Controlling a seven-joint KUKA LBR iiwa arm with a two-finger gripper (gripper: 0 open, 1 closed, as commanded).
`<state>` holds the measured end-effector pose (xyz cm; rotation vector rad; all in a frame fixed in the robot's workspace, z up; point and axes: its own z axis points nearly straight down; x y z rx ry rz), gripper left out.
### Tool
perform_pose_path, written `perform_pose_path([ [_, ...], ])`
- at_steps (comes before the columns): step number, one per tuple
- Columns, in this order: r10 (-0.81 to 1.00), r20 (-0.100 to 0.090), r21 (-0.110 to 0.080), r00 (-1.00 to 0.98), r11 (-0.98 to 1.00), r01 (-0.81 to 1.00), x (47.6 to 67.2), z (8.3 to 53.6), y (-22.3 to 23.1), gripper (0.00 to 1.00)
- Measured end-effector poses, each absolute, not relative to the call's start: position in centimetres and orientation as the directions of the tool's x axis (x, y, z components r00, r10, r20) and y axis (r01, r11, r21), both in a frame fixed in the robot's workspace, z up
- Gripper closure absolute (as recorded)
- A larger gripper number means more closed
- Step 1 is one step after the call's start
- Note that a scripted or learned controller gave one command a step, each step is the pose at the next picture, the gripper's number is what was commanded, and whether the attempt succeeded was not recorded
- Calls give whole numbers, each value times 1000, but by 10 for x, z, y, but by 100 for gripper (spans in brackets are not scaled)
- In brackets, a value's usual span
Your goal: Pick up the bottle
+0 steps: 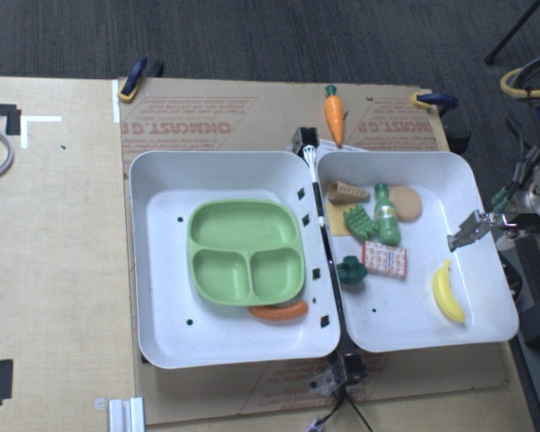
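Camera view shows the left bin (153, 268) carrying a green divided plate (247, 252) near its middle, with an orange sausage (278, 311) touching the plate's near edge. A toy carrot (333, 113) lies on the cardboard just beyond the far edge where the two bins meet. Inside the right bin (405, 318), the green bottle (386, 214) lies toward the far left part, between a green leafy piece (361, 221) and a tan round piece (406, 203). A red-and-white packet (384, 259) rests just nearer, with a dark green item (351, 271) at the bin's left wall. A banana (447, 294) lies near the right edge. The gripper (460, 236) hovers at the right rim, well apart from the bottle, grasping nothing; whether its claw is released or clenched cannot be told.
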<state>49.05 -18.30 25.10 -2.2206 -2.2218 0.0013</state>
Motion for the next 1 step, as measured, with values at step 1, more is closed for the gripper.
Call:
perform_pose_path([
  [1,1000,-1,-1,-1,1,1000,491,260,-183,100],
])
